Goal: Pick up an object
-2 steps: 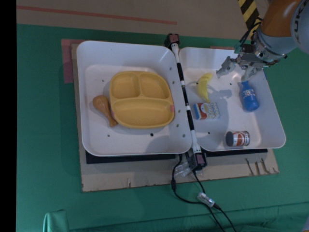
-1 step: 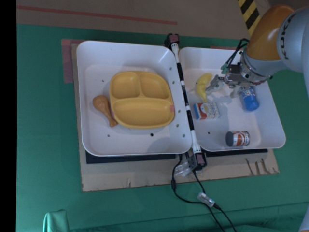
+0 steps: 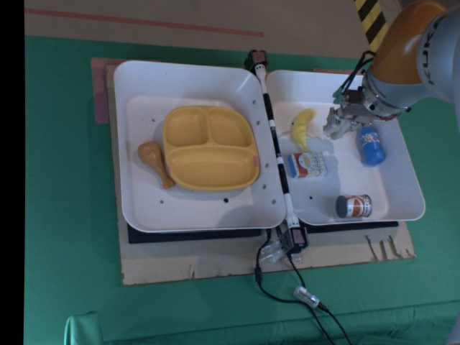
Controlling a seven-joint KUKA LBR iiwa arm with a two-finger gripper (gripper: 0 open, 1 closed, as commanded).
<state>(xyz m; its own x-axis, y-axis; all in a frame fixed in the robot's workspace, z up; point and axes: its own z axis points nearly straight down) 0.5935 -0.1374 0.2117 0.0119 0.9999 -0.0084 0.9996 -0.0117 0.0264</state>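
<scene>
The right bin [image 3: 402, 185] holds a yellow banana [image 3: 302, 126], a small white carton with a red and blue label [image 3: 307, 164], a blue can [image 3: 371, 146] and a small tin lying on its side [image 3: 353, 206]. My gripper [image 3: 339, 126] hangs over the upper middle of this bin, between the banana and the blue can. Its fingers point down and nothing shows between them. It sits just right of the banana, apart from it.
The left bin [image 3: 136, 192] carries a yellow divided plate [image 3: 208, 148] and a tan wooden spoon [image 3: 155, 161] at the plate's left. A black-and-white ridge [image 3: 273, 135] divides the bins. Cables [image 3: 302, 293] trail off the front of the bench.
</scene>
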